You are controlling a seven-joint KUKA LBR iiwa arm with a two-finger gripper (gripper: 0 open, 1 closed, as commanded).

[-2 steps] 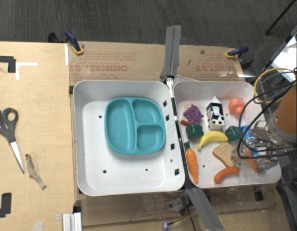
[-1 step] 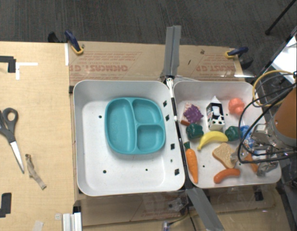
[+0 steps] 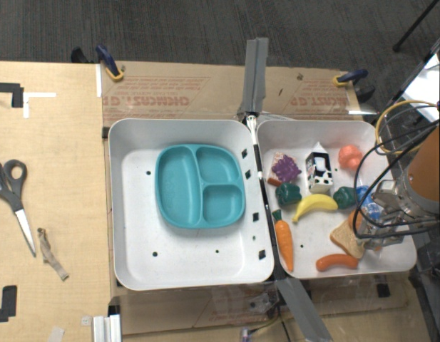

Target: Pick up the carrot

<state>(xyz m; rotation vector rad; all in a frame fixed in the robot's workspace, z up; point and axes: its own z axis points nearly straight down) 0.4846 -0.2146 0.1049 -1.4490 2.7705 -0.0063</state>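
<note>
The carrot (image 3: 284, 246), orange with a small green top, lies lengthwise along the left wall of the right bin (image 3: 391, 268), near its front corner. My gripper (image 3: 374, 228) hangs at the right side of that bin, wrapped in cables, over a slice of toy bread (image 3: 346, 241). It is well to the right of the carrot, with the banana and the bread in between. Nothing can be seen held in it.
The right bin also holds a yellow banana (image 3: 316, 204), purple grapes (image 3: 284, 167), a milk carton (image 3: 319, 169), a peach ball (image 3: 349, 155), green vegetables (image 3: 288, 192) and a red sausage (image 3: 336, 263). The left bin (image 3: 134, 262) holds a teal divided plate (image 3: 200, 186). Scissors (image 3: 14, 194) lie far left.
</note>
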